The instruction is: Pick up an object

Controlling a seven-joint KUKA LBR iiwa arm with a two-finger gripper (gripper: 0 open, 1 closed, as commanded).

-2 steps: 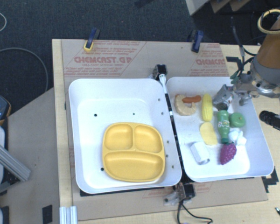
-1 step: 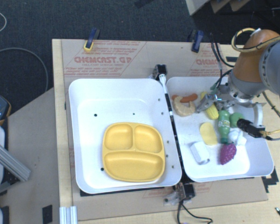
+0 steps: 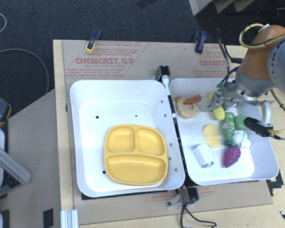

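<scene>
Red lettering reading "CHEMCAST GP" runs across the brown board covering the surface, beneath two white bins. The left bin holds one yellow divided plate. The right bin holds several toy foods: a red sausage on a bun, a corn cob, a green bottle, purple grapes, a yellow piece and a white cylinder. The pincer hangs at the corn; its opening cannot be told.

Grey arm, orange band, black cables.
</scene>
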